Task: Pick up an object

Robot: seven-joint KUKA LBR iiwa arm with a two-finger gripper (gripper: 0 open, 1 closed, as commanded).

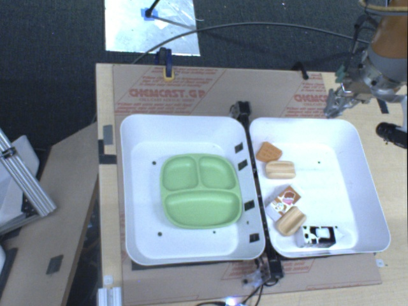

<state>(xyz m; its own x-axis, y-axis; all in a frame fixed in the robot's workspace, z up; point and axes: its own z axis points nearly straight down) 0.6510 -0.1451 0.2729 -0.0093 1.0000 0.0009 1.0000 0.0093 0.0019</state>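
At the bottom of the frame, in the lower left corner of the right bin (366, 171), lies a small black-and-white item (318, 235), perhaps a carton, though it is too small to tell. Just above it a tan bread-like piece (290, 220) touches a small printed packet (285, 199). Higher along the bin's left wall sit a pale roll (280, 169) and, touching it from above, an orange wedge (269, 151). The left bin (137, 171) holds a green divided plate (201, 190) at its middle. Farthest off, at the upper right of the frame, the gripper (336, 102) hangs over the bin's far rim with nothing between its fingertips; how wide it stands cannot be told at this size. The step in hand looks like the approach: no object has been reached yet. The next move calls for travelling toward frame-left and downward to one of the pieces, and the roll and wedge lie nearest, though their contact may make a clean grasp harder.
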